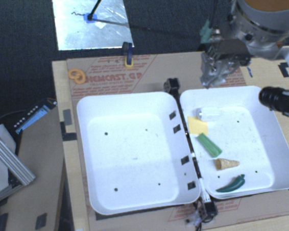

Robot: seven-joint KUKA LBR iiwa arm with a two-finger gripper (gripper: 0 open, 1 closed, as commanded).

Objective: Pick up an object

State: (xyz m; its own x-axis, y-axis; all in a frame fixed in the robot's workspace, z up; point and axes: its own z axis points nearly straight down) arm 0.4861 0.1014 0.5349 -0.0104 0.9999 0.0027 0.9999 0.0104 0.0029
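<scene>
The gripper (213, 77) is seen above the right bin's (269, 125) far edge; a cone (226, 164) lies inside.

In the right bin (269, 125) lay five small things near its left wall: a clear plastic piece (209, 114), just below it a yellow block (197, 126), then a green stick (208, 144) lying slanted, a tan cone (226, 164), and a dark green pepper (232, 184) near the front edge.
</scene>
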